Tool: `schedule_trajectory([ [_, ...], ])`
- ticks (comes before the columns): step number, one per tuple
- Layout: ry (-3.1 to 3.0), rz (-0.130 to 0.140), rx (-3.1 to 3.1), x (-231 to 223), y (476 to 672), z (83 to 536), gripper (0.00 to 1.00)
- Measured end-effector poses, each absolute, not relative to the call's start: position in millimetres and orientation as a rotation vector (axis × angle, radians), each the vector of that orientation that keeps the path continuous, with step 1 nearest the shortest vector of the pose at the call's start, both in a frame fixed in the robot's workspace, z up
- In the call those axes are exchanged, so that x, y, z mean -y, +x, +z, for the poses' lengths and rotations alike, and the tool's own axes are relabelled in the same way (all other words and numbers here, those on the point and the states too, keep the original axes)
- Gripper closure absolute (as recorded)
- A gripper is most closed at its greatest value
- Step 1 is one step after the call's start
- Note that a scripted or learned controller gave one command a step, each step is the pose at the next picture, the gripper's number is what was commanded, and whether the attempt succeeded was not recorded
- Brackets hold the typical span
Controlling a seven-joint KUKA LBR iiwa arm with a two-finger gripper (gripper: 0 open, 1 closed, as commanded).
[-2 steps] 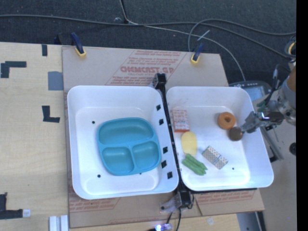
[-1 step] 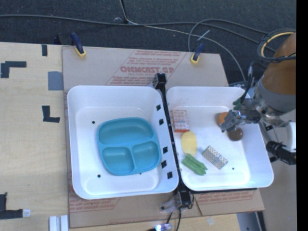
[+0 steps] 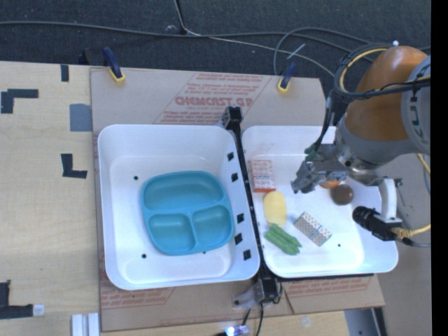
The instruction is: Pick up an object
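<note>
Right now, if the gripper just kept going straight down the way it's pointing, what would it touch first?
Probably the bare white floor of the right-hand bin. The gripper hangs between the small red-and-white packet and the round brown object, though depth is hard to judge.

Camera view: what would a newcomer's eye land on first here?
The bright blue three-compartment plastic tray lying in the left white bin stands out most. Next comes the grey arm's orange band at upper right, its gripper low over the right white bin, near a yellow lemon-shaped toy and green bean pods.
</note>
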State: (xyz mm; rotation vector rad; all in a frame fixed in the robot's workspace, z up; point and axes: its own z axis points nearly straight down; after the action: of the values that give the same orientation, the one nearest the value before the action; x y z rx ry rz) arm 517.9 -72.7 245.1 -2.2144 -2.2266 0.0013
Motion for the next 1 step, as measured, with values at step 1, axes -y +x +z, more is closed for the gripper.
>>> schedule_trajectory([
  [1, -2.213, 0.001, 2.228, 18.7, 527.8, 248.6, 1.0],
])
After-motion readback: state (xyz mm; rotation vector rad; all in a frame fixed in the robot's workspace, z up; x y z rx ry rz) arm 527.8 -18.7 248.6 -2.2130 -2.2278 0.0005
